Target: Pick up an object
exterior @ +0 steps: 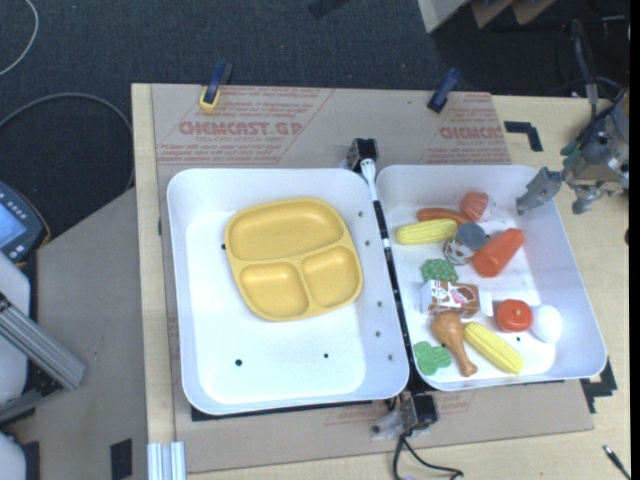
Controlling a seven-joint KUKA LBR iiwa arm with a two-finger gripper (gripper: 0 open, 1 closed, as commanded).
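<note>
A yellow divided tray [293,258] sits in the left bin [190,298]. The right bin [580,298] holds toy food — two corn cobs [426,232], a carrot [498,252], a tomato [513,314], a drumstick [455,338]. At the frame's right edge the gripper [560,194] hangs over that bin's upper right corner — jaws spread, nothing between them.

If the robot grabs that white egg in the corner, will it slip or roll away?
Probably, yes. The smooth white toy egg is rounded, so it could roll or squirt from the two-finger gripper. It looks like light plastic. The red toy tomato beside it might block it.
</note>
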